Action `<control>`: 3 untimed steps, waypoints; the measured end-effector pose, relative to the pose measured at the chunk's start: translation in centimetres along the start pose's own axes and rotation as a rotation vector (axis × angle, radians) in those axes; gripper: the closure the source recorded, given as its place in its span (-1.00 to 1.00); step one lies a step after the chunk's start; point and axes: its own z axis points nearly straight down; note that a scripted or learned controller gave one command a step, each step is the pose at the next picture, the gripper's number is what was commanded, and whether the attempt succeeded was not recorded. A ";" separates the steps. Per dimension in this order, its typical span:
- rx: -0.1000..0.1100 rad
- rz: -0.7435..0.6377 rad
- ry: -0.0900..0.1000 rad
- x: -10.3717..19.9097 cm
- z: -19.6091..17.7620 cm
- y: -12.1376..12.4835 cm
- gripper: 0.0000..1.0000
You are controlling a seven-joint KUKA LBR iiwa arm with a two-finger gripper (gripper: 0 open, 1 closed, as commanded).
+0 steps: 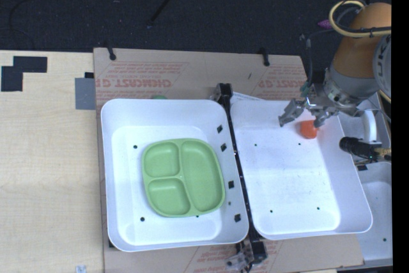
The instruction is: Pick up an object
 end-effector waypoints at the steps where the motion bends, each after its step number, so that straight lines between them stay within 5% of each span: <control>1: 0.006 0.000 0.001 -0.5 4.7 -0.6 -1.00; 2: 0.003 0.000 0.001 -0.4 9.9 -0.7 -1.00; 3: 0.003 0.000 0.001 -0.4 8.7 -0.6 1.00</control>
